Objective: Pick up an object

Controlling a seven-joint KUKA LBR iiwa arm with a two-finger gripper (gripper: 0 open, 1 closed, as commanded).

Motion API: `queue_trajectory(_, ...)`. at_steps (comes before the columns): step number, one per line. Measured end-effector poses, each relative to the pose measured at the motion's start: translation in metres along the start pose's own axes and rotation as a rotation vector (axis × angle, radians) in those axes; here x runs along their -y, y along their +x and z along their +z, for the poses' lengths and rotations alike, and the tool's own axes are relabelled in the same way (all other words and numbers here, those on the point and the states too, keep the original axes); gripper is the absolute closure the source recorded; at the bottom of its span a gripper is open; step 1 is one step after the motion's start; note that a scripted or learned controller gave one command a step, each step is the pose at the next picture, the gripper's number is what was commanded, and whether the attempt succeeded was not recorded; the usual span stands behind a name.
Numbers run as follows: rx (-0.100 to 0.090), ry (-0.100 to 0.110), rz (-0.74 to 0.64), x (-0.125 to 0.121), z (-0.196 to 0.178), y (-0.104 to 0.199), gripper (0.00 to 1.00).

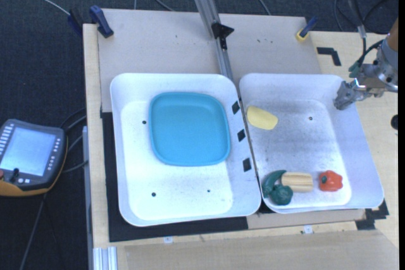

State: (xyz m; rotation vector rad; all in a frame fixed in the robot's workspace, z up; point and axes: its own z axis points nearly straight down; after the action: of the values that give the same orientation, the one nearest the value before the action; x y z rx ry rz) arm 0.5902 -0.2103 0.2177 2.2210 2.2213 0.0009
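While the gripper [347, 98] hangs at the right bin's [354, 155] upper right rim, finger state indeterminable, the step reads as approach: nothing held.

Right bin, white, shallow, speckled, 4 items:
- 1 yellow lemon-like piece [261, 117], rounded, upper left of bin.
- 1 green toy vegetable [277, 187], lumpy, lower edge.
- 1 tan cylinder [297, 181], smooth, touching the green.
- 1 red toy pepper [330, 181], glossy, just beside.

Left bin [126, 142]: 1 blue square plate [190, 128], plastic.

Next move likely calls for descent over 1 item.
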Motion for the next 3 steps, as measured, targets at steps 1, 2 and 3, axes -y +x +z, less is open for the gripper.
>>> queue_trajectory(1,-0.001,0.000,-0.005,0.008,0.000,0.059,1.00)
queue_trajectory(2,-0.001,-0.001,-0.004,0.006,-0.014,0.109,1.00)
queue_trajectory(3,-0.001,0.000,-0.004,0.000,-0.017,0.154,1.00)
